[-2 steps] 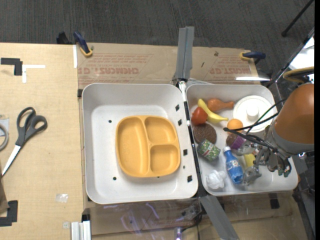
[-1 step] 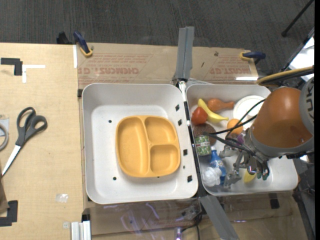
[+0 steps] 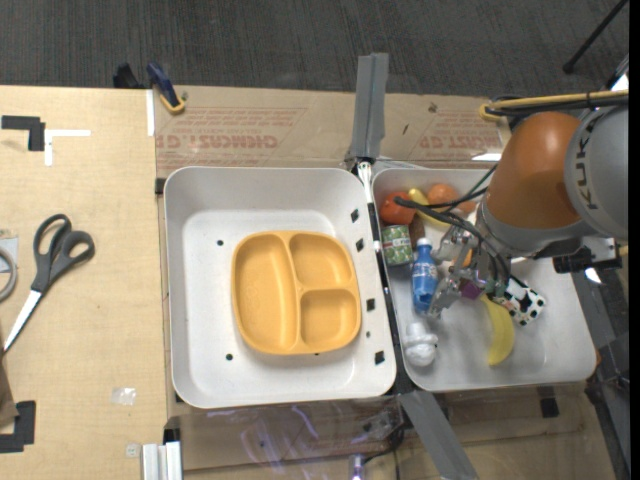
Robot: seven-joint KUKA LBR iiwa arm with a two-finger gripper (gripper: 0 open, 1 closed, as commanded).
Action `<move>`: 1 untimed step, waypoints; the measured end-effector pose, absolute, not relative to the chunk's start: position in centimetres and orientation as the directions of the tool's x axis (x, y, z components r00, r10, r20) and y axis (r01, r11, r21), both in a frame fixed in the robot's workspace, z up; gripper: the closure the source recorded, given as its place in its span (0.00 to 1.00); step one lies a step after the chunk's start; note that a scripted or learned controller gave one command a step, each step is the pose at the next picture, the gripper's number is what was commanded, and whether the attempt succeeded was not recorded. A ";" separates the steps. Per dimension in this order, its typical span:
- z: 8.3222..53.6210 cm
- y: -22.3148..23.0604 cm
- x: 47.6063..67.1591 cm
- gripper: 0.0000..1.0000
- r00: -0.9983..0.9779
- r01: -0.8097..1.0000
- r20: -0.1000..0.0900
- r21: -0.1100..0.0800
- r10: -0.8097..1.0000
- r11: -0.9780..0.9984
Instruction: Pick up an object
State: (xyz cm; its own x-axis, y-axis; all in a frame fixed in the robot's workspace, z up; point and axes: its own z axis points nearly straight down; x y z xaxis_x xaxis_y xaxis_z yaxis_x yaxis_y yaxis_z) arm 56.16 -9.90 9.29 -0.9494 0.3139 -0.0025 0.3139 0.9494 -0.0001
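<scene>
Camera view: left bin (image 3: 190, 268) holds a yellow divided plate (image 3: 297, 292).

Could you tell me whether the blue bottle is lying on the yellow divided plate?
No, the blue bottle lies in the right bin beside the gripper, while the yellow divided plate sits in the left bin.
</scene>
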 end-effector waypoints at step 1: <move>9.4 -10.1 57.4 0.00 -0.895 0.446 -0.006 0.001 0.446 0.895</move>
